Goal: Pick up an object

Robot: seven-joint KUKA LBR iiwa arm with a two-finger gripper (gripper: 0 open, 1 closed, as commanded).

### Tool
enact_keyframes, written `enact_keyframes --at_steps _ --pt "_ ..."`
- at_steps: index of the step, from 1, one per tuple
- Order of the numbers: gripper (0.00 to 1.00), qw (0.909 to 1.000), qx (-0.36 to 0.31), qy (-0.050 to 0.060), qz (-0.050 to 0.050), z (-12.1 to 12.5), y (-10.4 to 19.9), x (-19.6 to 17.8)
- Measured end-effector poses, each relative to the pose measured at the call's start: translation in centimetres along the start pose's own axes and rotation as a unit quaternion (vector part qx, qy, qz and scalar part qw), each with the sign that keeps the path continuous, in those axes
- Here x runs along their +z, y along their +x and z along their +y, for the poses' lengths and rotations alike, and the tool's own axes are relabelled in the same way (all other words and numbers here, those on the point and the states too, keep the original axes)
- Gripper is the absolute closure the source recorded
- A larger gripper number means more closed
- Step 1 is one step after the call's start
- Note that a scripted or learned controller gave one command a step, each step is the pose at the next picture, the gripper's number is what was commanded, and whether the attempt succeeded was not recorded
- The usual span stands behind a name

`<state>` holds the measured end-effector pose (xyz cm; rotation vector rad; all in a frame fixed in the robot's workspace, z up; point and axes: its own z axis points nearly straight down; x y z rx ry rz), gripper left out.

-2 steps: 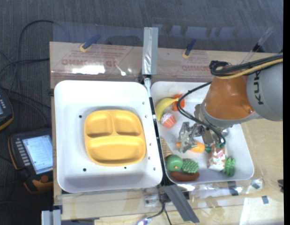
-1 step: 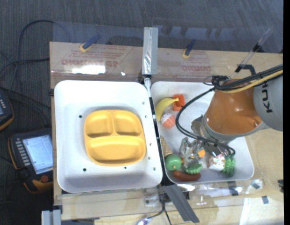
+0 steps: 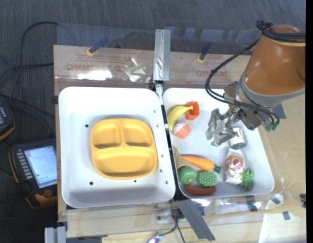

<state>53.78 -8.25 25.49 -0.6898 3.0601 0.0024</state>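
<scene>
Camera view: gripper (image 3: 220, 130), fingers spread and holding nothing, hangs over the right bin (image 3: 262, 156). Toy foods lie below it, including a carrot (image 3: 197, 162). A yellow tray (image 3: 124, 147) fills the left bin (image 3: 75, 135).

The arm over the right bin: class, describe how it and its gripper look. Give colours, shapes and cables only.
The arm ends in a broad, rounded orange band with a grey collar beneath it. A black cable loops from its top down its side. The gripper is bare grey metal, with thin linked fingers. A small dark green part sits at the wrist's right.
</scene>
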Motion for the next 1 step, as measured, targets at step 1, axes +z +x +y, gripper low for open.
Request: enact_keyframes --at_steps 1 --pt "1.00 0.9985 -0.055 -0.001 0.001 1.88 -5.54 7.16"
